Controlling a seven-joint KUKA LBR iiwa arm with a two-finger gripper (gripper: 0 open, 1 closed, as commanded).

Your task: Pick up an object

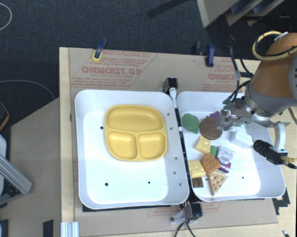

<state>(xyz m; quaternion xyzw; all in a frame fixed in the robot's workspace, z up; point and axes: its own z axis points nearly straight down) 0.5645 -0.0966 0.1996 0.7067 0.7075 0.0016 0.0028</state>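
You had gripper (225, 118) low in right bin (262, 190), beside brown disc (210, 128), likely lining up grasp; grip state: cannot tell.

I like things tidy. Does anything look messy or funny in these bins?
A bit. The toy food lies jumbled along the right bin's left side, pieces overlapping. The yellow divided plate sits neatly in the left bin. Nothing looks spilled or broken.

The arm (279, 71) is cut off by the frame's edge at three o'clock. Its gripper (228, 117) hides part of the right bin (262, 190), fingertips too blurred to read. Print on the small packet (225, 155) is illegible.
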